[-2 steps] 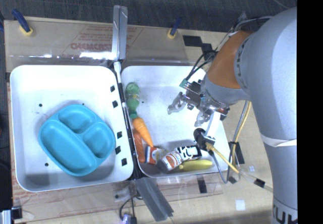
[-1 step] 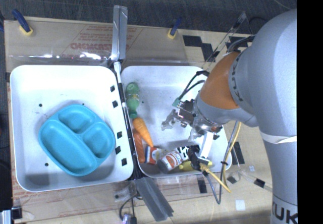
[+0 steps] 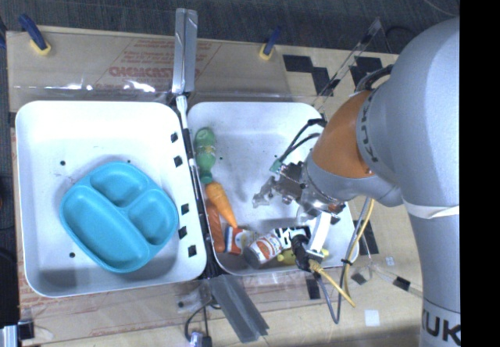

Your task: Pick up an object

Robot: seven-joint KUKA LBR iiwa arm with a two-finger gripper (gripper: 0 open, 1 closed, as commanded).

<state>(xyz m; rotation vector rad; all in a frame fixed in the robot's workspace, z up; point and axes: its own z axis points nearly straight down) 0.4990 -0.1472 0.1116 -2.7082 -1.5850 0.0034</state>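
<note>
My gripper (image 3: 264, 184) hovers over the bare white floor in the middle of the right bin (image 3: 250, 115), fingers open and pointing left with nothing between them. To its left, along the bin's left wall, lie a green toy vegetable (image 3: 205, 146) and below it an orange carrot (image 3: 221, 203). A second orange piece (image 3: 212, 223) rests against the wall. At the bin's front sit a small red, white and blue item (image 3: 234, 241) and a labelled can on its side (image 3: 268, 248), just below the gripper.
The left bin (image 3: 47, 126) holds a blue divided plate (image 3: 119, 215). A metal divider (image 3: 185, 41) stands between the bins at the back. The arm's grey and orange body (image 3: 367, 142) covers the right bin's right side.
</note>
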